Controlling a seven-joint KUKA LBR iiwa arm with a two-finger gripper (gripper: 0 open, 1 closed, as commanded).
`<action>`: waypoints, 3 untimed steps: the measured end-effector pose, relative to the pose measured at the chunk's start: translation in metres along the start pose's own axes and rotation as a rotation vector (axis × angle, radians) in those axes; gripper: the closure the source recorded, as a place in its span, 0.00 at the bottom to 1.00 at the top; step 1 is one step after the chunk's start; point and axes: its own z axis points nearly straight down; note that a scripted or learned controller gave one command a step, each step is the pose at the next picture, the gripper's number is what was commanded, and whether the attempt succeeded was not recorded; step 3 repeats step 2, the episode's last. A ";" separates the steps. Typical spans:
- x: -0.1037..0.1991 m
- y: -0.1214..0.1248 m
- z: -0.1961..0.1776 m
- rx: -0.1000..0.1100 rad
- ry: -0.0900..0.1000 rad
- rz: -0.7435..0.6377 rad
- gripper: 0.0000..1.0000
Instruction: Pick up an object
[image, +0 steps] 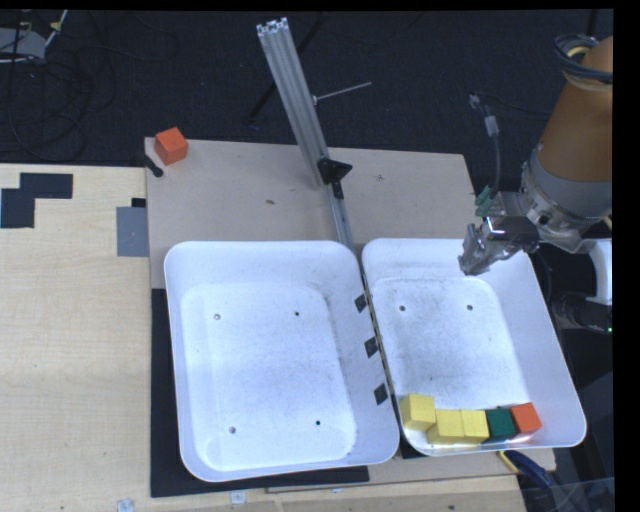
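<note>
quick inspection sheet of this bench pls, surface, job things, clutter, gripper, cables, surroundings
surface: brown bench top bearing two shallow white bins side by side, left bin and right bin.
job's things: blocks in a row along the right bin's near edge: yellow blocks, a green block, an orange block.
clutter: an orange cube on the bench's far left corner, outside the bins.
grippers: gripper hangs over the right bin's far edge, away from the blocks, with nothing seen in it.
cables: a cable runs down to the wrist; loose cables lie on the dark floor behind.
surroundings: slanted aluminium rail; pale wooden table at left.
</note>
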 end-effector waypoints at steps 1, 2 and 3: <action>0.010 0.064 -0.083 -0.006 -0.001 0.000 1.00; 0.044 0.096 -0.111 0.000 -0.001 0.000 1.00; 0.044 0.096 -0.111 0.000 -0.001 0.000 1.00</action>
